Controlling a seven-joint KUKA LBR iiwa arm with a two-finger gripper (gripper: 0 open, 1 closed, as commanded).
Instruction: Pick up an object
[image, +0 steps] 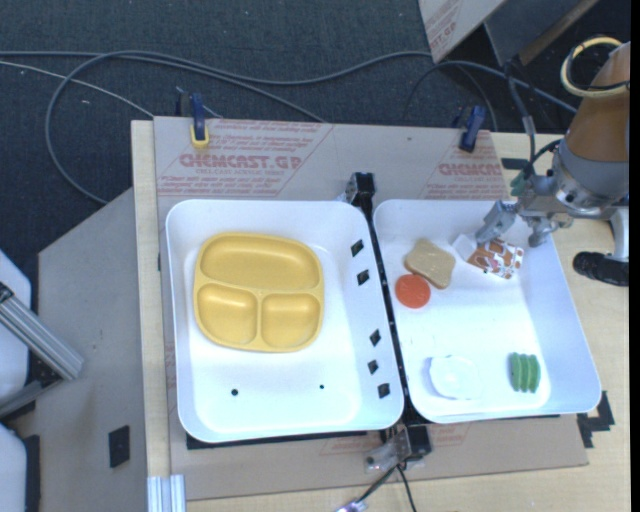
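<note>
Your gripper (497, 238) sits low over the far right corner of the right bin (565, 300), directly above a small orange-and-white patterned object (497, 260); you cannot tell from this angle how the gripper stands or whether it has anything. Just left of it lie a tan bread slice (430, 262) and, touching that, a red-orange round piece (412, 291). Nearer you rest a white disc (455, 376) and a green ridged item (523, 371). The left bin (300, 400) carries a yellow divided plate (259, 291).
</note>
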